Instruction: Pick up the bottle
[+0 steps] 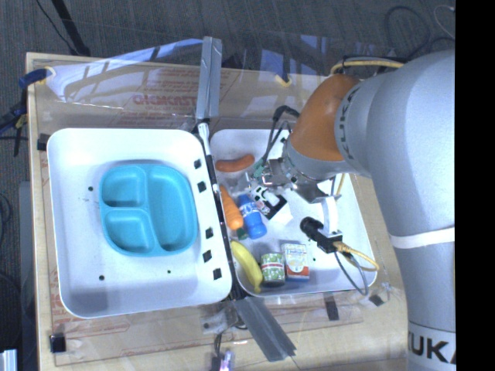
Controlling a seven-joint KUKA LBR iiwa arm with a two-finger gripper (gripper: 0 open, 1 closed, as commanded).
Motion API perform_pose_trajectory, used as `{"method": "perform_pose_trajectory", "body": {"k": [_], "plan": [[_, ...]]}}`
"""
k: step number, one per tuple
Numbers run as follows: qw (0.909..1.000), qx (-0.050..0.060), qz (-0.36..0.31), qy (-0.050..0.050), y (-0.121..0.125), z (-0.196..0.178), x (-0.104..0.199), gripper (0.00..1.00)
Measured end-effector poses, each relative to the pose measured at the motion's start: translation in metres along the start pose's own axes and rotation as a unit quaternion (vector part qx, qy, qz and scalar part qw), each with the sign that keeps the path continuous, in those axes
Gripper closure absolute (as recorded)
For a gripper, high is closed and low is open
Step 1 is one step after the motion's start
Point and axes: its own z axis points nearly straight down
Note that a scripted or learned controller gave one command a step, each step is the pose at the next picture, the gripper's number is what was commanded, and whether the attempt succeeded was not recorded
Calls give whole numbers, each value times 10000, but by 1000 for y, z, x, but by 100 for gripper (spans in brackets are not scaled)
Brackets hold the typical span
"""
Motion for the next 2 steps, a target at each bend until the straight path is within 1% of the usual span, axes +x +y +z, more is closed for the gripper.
{"method": "perform_pose_trajectory", "body": {"k": [1,2], "plan": [[9989,-14,461,32,-17,0,-20,0],[9973,-20,739,-17,-20,0,-4,0]]}}
